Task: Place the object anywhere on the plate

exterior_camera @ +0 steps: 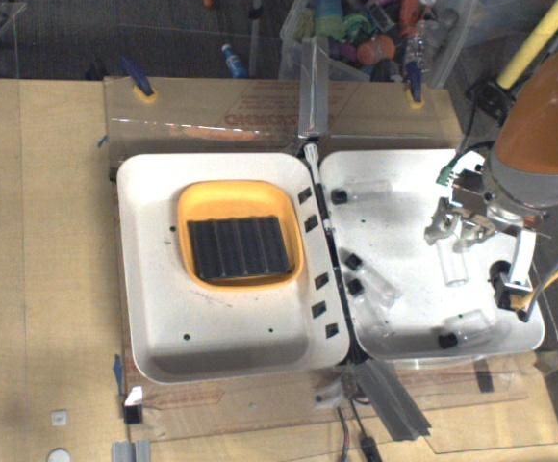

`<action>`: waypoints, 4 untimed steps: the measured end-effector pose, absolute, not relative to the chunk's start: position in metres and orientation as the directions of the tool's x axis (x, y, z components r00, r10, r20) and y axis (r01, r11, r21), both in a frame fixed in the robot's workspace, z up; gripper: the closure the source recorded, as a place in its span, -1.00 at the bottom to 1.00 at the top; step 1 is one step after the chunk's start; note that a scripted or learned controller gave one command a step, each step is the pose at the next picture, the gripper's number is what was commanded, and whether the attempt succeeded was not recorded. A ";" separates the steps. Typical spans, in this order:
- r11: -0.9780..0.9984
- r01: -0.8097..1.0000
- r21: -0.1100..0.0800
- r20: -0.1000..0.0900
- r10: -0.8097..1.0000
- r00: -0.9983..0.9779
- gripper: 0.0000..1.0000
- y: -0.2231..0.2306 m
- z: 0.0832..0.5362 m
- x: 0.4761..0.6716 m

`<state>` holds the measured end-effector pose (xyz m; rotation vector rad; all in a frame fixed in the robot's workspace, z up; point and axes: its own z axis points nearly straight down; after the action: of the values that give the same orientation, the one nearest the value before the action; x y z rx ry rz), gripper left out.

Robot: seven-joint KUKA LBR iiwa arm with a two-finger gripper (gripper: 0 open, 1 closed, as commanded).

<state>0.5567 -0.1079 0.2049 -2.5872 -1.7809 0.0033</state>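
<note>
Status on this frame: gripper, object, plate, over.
Gripper over right bin, fingers unclear. Dark ridged object lies on yellow plate, left bin. Nothing between them.

The wooden bench bears two white bins, left and right, touching side by side.

This looks like a robotics laboratory. A wooden bench carries two white bins held with clamps, left of the gripper. Behind the gripper, past the bench edge, stands a clear box of coloured toys on dark carpet. Cables hang at the front, to the gripper's lower left.
</note>
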 end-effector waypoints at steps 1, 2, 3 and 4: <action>-0.357 0.934 -0.001 -0.001 0.934 0.357 -1.00 -0.108 0.205 0.557; -0.014 1.000 0.002 -0.002 1.000 0.014 -1.00 -0.184 0.203 0.587; 0.097 0.995 0.002 -0.002 0.995 -0.097 -1.00 -0.207 0.240 0.662; 0.375 0.927 0.000 -0.001 0.927 -0.375 -1.00 -0.222 0.217 0.668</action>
<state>0.6675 -0.2217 0.2170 -1.7561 -2.6056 0.0001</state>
